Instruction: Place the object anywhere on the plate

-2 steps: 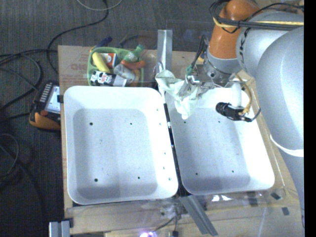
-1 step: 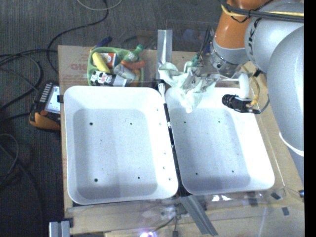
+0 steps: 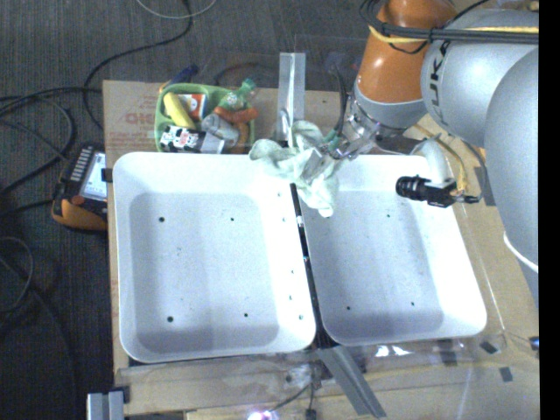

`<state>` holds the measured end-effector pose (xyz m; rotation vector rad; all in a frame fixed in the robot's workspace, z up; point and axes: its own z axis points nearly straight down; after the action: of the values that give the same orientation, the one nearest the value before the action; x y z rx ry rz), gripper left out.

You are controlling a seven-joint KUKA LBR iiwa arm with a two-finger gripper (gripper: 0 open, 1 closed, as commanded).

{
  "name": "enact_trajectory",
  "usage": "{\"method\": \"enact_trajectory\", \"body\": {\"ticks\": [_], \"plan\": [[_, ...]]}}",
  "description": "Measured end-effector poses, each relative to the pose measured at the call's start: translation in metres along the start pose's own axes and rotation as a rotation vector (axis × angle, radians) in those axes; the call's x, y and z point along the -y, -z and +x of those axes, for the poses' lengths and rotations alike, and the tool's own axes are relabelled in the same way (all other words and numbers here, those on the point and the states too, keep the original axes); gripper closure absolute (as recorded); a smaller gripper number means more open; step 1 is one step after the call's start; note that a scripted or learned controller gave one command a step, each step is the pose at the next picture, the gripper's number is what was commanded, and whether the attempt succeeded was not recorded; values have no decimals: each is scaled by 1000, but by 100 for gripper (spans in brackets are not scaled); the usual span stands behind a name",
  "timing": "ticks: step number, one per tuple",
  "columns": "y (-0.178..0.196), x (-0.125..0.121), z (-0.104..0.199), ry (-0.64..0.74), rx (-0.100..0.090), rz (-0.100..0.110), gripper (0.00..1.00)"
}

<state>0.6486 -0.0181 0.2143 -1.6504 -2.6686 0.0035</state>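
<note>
Bright even light glares off white bins (image 3: 210,339), image soft.

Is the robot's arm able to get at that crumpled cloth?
Probably yes. The gripper is already right at the pale cloth, which is draped over the divide between the two bins, and nothing sits between them. Whether it actually has hold of it is unclear.

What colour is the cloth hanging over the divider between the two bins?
Pale whitish-green; the cloth shows in the camera view.
</note>
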Motion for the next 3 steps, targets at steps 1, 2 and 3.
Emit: {"method": "enact_trajectory", "body": {"ticks": [1,2,3], "plan": [[8,-4,55,400,0,-2,100],[-3,-1,101,798,0,-2,100],[7,3,143,1105,2,-4,100]]}}
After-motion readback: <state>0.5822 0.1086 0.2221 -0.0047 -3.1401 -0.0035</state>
